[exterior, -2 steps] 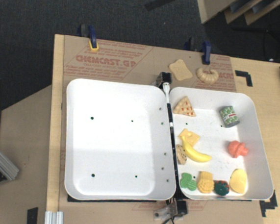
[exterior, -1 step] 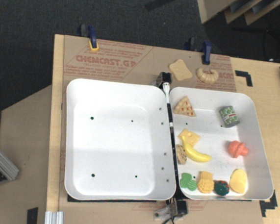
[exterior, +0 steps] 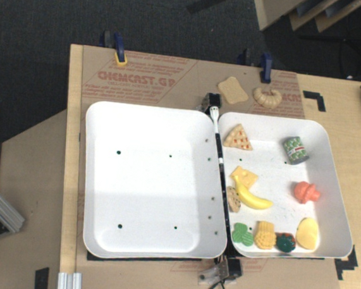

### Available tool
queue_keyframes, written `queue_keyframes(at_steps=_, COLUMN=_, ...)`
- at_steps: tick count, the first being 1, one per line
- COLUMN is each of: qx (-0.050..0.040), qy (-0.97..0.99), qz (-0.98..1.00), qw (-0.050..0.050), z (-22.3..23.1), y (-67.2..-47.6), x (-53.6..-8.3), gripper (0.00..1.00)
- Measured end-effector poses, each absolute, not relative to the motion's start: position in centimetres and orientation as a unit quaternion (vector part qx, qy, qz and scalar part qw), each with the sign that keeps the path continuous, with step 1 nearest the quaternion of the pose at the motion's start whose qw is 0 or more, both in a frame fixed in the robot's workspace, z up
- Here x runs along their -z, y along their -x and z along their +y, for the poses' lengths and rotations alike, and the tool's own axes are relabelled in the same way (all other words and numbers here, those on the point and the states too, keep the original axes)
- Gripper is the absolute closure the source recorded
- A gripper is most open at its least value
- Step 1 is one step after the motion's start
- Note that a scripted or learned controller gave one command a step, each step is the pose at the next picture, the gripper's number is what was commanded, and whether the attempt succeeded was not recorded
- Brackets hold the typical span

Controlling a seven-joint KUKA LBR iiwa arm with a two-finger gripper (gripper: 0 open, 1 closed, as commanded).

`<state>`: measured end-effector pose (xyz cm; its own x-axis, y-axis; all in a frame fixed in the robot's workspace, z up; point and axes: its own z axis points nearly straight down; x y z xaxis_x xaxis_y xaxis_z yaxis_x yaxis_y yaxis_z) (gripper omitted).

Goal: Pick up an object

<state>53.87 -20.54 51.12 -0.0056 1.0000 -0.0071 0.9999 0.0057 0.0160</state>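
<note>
The right bin (exterior: 331,163) holds several toy foods: a pizza slice (exterior: 237,138), a green can (exterior: 294,150), a red piece (exterior: 305,192), a cheese wedge (exterior: 245,177), a banana (exterior: 252,198), a small cookie (exterior: 233,199), a green piece (exterior: 242,233), a yellow corn-like piece (exterior: 264,234), a dark green and red piece (exterior: 285,242) and a yellow lemon-like piece (exterior: 308,233).
The left bin (exterior: 148,179) lies beside the right one. On the bench behind the bins sit a tan bread slice (exterior: 232,90) and a coiled pastry (exterior: 267,96). Blue clamps (exterior: 118,48) hold the board's far edge.
</note>
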Motion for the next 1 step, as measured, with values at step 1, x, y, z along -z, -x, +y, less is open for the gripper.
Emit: queue_keyframes(at_steps=1, qx=-0.0011, qy=-0.709, qz=0.706, qw=0.005, z=-22.58, y=-48.78, x=-53.83, gripper=1.00)
